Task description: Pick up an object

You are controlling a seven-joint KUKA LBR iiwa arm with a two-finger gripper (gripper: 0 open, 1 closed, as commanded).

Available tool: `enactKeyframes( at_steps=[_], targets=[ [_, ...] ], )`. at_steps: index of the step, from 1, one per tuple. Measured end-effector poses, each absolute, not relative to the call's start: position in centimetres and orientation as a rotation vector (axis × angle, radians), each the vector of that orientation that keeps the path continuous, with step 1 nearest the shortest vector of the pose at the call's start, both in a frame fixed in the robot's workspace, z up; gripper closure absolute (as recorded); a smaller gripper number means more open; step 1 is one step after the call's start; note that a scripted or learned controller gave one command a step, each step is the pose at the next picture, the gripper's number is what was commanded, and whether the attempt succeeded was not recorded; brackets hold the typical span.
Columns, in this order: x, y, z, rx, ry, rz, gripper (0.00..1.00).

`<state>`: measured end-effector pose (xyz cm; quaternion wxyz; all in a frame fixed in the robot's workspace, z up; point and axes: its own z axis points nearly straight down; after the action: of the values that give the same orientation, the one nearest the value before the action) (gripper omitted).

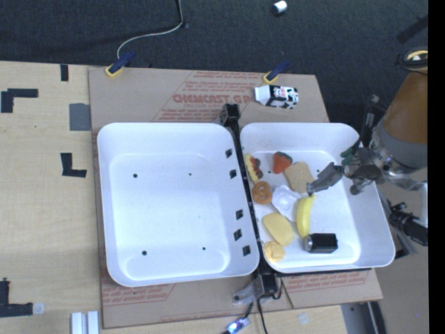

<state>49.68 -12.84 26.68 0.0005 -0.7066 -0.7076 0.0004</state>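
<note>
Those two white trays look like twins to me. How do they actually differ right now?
The right bin holds a heap of small things, among them a banana and a black block; the left bin shows bare floor with a few dark dots. The arm's tool hangs over the right bin, not the left bin. Both are shallow, white and set side by side on cardboard.

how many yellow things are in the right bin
3: a banana upright mid-bin below the claw, a pale yellow block left of it, and a small yellow piece at the front-left corner. None obviously hidden.
</note>
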Motion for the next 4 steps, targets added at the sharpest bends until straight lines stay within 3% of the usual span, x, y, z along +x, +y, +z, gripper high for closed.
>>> enactKeyframes(
  at_steps=[1,2,3,4],
  targets=[
    [47.9,-12.8,11.3,-2.212,-2.21,0.013,0.0],
    [48.2,-12.7,13.1,-2.216,-2.218,0.003,1.0],
    [54.9,-13.9,8.4,-2.222,-2.226,-0.004,1.0],
    [59.8,-12.7,8.6,-2.22,-2.228,-0.004,1.0]
  ],
)
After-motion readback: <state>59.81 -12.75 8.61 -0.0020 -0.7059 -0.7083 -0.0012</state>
